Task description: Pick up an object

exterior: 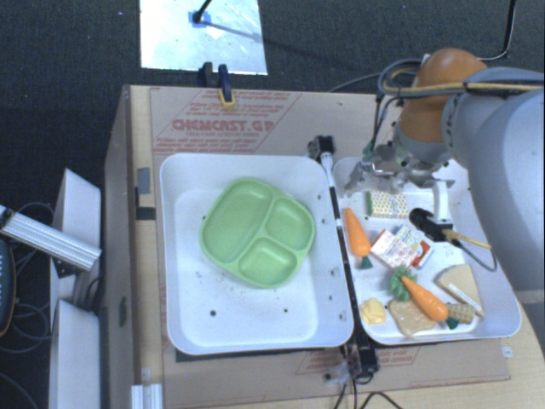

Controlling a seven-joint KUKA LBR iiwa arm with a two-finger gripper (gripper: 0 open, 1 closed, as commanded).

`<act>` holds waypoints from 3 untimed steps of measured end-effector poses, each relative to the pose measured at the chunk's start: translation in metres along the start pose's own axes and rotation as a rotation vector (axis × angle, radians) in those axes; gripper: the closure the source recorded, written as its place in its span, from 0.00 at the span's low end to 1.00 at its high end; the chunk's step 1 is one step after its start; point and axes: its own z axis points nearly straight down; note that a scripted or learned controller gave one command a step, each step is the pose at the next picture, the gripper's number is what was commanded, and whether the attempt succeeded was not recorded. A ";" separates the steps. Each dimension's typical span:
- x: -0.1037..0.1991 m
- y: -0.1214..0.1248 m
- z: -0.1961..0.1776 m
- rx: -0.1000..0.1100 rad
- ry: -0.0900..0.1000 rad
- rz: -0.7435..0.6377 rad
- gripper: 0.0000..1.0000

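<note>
Setting: dark carpet; cardboard-topped table bearing two shallow white plastic bins. Left bin: pale green sectioned plastic plate. Right bin: orange toy carrot by the dividing wall, second carrot, small printed packets, tan wedge. Claw: above the bin's far end; whether open or closed, cannot tell. Handling judgement: first carrot likely light, stiff, slightly slick; grip across its thick middle.

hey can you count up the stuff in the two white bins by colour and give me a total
Green: 1, the divided plate
Orange: 2, carrots
Yellow: 2, a small lump and a corn piece
Tan: 2, a wedge and a flat slice
Patterned: 2, packets
Total: 9
</note>
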 end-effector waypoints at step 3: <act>-0.002 0.000 0.000 0.000 0.002 0.001 0.00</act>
